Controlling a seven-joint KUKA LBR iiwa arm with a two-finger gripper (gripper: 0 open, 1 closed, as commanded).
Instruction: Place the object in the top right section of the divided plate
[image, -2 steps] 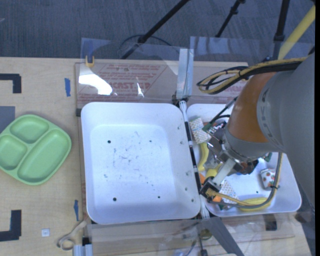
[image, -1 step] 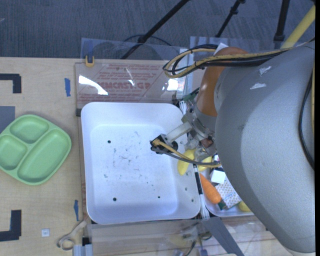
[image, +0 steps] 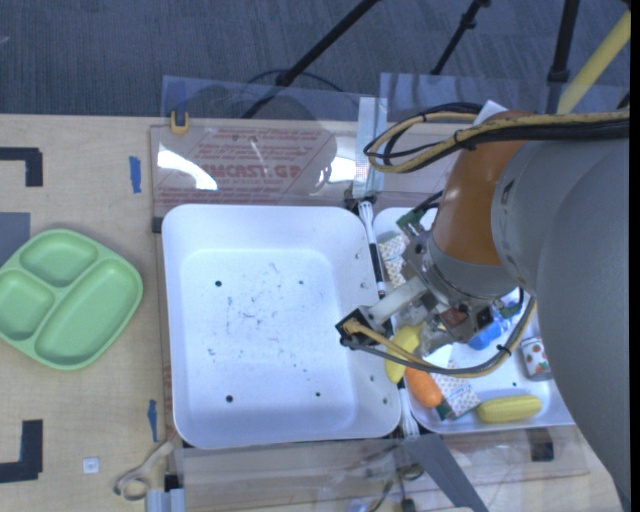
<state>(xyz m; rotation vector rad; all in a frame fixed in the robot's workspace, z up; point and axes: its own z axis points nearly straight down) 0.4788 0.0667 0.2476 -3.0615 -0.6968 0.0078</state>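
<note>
Over the right bin, end effector among toys, opening impossible to tell

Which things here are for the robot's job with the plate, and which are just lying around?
For the job:
- green divided plate, on the bench left of the bins
- arm's tool, over the right bin
- toys in the right bin: orange one, yellow one

Just lying around:
- left white bin
- blue tape
- cables
</note>
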